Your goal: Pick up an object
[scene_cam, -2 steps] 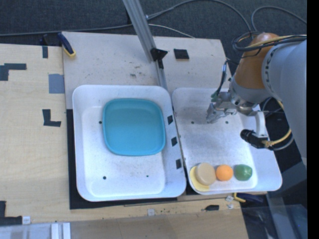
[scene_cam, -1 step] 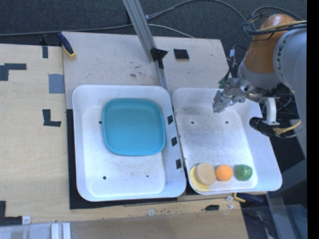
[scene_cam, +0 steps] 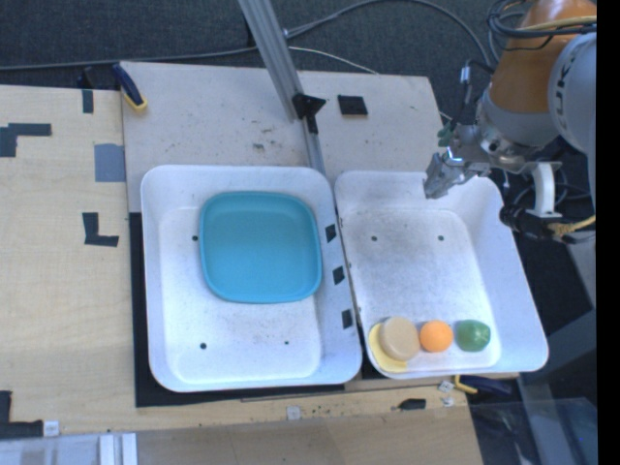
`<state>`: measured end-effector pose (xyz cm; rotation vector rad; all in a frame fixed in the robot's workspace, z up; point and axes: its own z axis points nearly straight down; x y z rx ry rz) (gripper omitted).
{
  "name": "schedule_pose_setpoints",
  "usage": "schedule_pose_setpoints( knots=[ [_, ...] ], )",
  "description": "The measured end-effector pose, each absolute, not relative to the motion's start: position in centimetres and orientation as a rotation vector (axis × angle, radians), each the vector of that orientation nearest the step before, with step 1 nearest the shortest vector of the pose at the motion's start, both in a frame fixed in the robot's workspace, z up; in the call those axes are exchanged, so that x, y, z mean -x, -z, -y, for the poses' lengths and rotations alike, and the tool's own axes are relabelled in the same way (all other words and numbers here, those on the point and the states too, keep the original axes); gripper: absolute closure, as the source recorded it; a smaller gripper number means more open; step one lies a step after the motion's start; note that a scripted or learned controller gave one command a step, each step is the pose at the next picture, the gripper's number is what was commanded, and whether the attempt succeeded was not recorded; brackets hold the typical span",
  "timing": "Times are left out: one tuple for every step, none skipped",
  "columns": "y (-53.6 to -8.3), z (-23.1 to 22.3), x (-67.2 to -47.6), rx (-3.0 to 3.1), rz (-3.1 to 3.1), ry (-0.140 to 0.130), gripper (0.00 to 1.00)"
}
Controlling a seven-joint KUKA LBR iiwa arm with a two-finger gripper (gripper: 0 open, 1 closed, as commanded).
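Along the near wall of the right bin [scene_cam: 504,269] sit three small objects in a row: a tan round piece [scene_cam: 398,337] on a yellow base, an orange ball [scene_cam: 436,336] and a green ball [scene_cam: 473,335]. My gripper [scene_cam: 438,183] hangs over the far rim of the right bin, well away from that row. Nothing shows between its fingers. A blue square plate [scene_cam: 260,245] lies flat in the left bin [scene_cam: 165,289].
A slanted metal pole [scene_cam: 281,61] rises from the bench behind the bins, ending at a black clamp. Cables trail across the dark floor at the back. The arm's grey body and orange band [scene_cam: 542,17] crowd the upper right.
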<state>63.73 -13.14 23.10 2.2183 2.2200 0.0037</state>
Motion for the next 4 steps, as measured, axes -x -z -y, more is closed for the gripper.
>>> schedule_pose_setpoints(
  knots=[
    [-25.3, 13.1, -63.8, -2.22, -2.221, -0.001, 1.0],
    [-24.1, 8.2, -64.1, -2.218, -2.227, 0.0, 1.0],
    [-24.8, 2.9, -63.3, -2.217, -2.227, -0.002, 1.0],
    [-23.2, -2.2, -63.1, -2.218, -2.227, 0.001, 1.0]
  ],
)
